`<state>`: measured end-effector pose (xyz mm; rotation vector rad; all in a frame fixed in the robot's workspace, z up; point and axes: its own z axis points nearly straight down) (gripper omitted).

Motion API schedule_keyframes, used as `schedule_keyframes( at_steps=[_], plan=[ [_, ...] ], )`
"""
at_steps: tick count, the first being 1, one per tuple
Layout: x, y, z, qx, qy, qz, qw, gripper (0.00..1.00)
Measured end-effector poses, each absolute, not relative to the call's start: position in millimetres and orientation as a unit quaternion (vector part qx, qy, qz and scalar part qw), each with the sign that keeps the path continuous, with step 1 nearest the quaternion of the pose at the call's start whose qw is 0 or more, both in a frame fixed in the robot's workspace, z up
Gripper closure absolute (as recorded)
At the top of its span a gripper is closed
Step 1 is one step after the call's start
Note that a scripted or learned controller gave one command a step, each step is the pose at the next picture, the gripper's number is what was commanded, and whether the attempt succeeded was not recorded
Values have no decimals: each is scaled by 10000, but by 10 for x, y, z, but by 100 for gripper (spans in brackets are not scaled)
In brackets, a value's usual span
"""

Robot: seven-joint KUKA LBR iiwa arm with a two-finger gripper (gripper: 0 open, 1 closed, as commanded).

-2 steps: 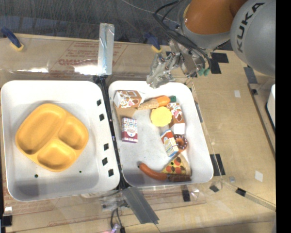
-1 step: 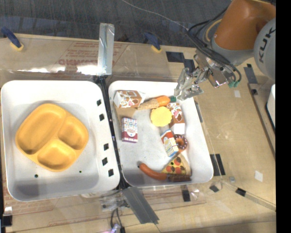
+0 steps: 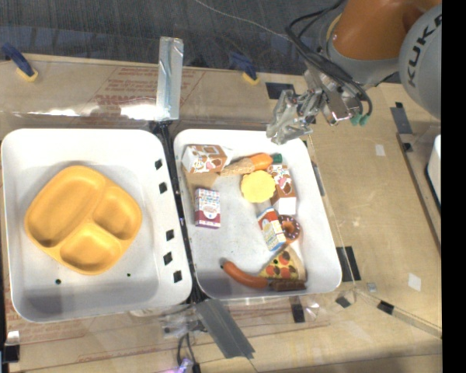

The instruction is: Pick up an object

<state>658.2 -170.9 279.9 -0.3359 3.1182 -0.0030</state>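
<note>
Gripper [image 3: 283, 127] hanging over top rim of right bin [image 3: 324, 231], near its upper right corner, nothing seen between fingers; jaw state cannot tell, too blurred. Right bin holding toy food: small carton [image 3: 205, 159] at top left, carrot [image 3: 252, 162] beside it, yellow disc [image 3: 258, 186] just below carrot, juice box [image 3: 208, 207] left of centre, donut [image 3: 288, 228], pizza slice [image 3: 286, 267] and sausage [image 3: 245, 276] at bottom. Left bin [image 3: 15, 162] bearing yellow divided tray [image 3: 83, 218]. Orange band on arm [image 3: 377, 14] upper right.
</note>
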Motion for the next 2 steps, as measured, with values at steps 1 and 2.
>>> schedule_keyframes(
  at_steps=[1,2],
  plan=[
    [6579,-1385,2967,-433,9991,-8,26,100],
    [6589,-1383,3079,-445,9990,-17,45,100]
  ],
)
